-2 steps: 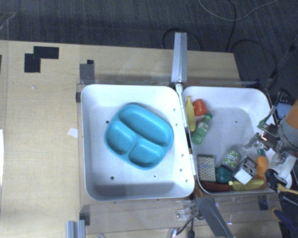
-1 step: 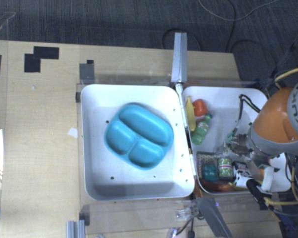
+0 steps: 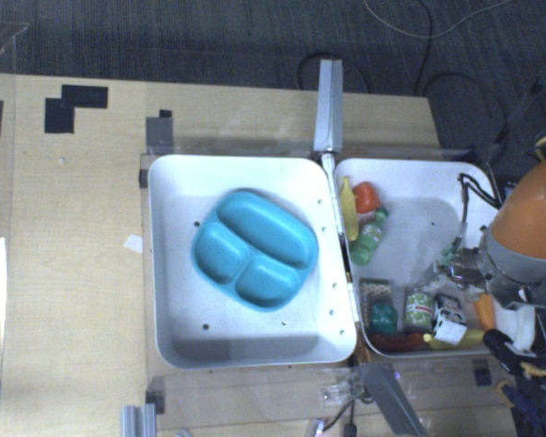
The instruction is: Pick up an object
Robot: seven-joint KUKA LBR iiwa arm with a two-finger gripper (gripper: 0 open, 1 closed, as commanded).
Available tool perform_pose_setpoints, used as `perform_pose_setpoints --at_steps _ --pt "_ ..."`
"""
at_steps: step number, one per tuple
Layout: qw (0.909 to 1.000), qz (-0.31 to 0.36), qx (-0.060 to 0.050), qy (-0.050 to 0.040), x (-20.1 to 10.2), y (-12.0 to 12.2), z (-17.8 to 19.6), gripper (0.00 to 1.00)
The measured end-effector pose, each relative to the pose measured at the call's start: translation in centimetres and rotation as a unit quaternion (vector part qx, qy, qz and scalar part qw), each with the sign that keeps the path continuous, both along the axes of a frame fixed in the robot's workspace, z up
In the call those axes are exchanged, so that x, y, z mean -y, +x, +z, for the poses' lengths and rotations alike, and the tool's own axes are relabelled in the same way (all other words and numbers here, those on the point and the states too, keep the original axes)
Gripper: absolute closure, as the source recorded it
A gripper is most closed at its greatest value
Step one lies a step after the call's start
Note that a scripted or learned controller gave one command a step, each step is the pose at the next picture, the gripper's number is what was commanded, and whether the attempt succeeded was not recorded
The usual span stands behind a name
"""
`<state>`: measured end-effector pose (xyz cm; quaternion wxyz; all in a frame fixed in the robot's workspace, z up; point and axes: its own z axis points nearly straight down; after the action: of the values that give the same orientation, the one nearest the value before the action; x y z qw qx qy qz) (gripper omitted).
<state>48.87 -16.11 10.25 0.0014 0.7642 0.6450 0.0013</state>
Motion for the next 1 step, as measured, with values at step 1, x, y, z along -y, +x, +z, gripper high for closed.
perform_pose_setpoints --at_steps 1 --pt "0.9999 -0.015 0.001 -0.0003 0.32 -0.03 6.76 0.00"
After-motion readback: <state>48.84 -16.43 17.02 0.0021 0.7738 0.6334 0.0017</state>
